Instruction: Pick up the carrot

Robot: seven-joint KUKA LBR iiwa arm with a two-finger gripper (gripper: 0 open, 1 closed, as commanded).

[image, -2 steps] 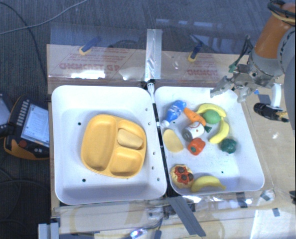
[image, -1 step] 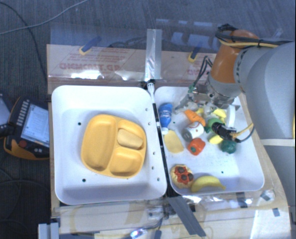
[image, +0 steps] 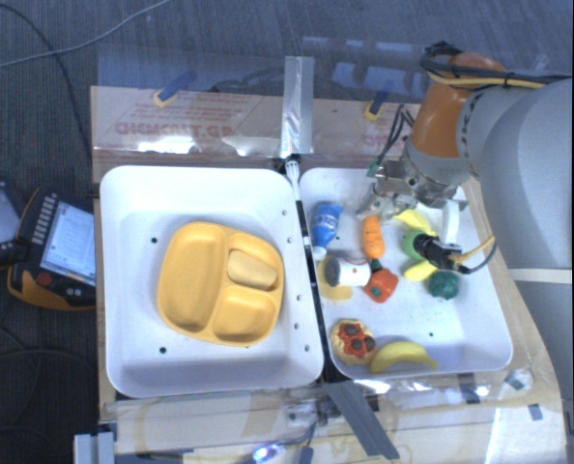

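Banana [image: 400, 356] in right bin [image: 480, 341] | carrot [image: 372, 237] beside claw [image: 400, 204], grip unclear | grey carpet [image: 55, 56]

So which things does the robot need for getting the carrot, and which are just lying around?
Needed for the job:
- carrot
- gripper, just above it

Just lying around:
- banana
- blue can
- red pepper
- small pizza
- yellow tray in the left bin
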